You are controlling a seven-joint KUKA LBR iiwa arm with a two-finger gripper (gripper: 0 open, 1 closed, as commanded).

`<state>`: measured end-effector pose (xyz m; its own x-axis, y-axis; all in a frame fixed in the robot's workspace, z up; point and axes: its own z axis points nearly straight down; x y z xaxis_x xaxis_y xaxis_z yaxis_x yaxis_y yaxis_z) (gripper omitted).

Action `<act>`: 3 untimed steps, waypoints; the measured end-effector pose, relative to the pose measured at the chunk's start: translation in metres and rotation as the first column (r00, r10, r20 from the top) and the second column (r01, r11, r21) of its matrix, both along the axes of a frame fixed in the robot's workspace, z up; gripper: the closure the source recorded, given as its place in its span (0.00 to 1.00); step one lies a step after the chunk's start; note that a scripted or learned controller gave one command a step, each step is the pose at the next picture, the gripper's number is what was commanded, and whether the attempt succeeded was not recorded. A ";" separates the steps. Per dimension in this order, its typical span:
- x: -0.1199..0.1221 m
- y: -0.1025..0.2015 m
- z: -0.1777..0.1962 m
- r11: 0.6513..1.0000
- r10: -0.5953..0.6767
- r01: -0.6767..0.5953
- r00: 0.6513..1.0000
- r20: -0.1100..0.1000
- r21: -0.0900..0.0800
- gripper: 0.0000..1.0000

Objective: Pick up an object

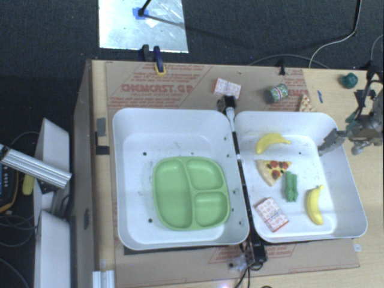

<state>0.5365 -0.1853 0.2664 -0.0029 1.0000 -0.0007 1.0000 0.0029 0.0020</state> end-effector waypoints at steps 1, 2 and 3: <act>-0.009 0.045 -0.117 1.000 0.001 -0.001 1.000 -0.004 0.002 0.00; -0.017 0.050 -0.182 1.000 -0.002 0.002 1.000 -0.001 0.001 0.00; -0.016 0.050 -0.172 1.000 -0.001 0.001 1.000 0.001 0.001 1.00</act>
